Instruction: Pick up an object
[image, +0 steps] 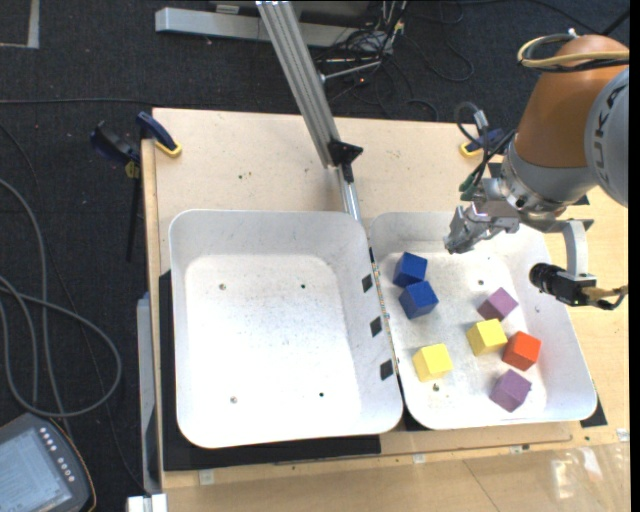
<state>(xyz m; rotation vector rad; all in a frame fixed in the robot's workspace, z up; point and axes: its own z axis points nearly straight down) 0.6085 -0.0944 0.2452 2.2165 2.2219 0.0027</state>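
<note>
Blue blocks, one (410, 268) touching the other (419, 298), sit at about eight o'clock from the gripper (462, 238). I cannot tell its state.

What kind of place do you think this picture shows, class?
Probably a robotics lab: a robot arm reaching over two white bins, coloured foam blocks in the right one, and cables on dark carpet.

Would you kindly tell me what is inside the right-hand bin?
The right-hand bin holds two blue, two yellow, two purple blocks and one orange block. The gripper covers its far edge.
</note>
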